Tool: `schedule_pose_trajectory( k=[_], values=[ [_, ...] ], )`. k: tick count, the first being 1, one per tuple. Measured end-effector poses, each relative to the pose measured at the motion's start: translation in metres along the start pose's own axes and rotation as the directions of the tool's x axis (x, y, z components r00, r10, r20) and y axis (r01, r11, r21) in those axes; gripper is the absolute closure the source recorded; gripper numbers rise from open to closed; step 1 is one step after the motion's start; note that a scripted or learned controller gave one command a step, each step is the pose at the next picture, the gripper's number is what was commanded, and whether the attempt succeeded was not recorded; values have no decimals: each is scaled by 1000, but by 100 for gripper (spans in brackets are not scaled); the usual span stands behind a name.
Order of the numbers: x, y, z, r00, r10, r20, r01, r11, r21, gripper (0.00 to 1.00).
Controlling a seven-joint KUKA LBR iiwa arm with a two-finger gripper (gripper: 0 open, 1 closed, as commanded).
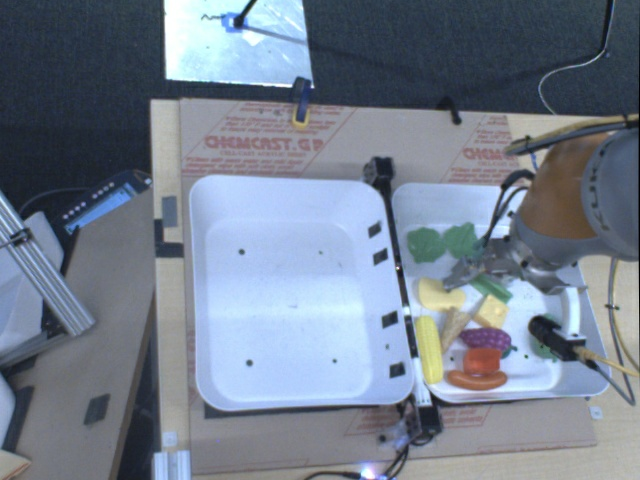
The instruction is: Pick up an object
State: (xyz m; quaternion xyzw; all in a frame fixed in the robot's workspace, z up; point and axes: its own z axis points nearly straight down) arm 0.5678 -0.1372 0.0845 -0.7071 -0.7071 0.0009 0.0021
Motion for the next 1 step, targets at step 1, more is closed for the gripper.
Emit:
schedule_pose_trajectory(
  k=[1],
  values=[
    [-46,7,-1,1000,1,4,-1,1000,-7,0]
  ],
)
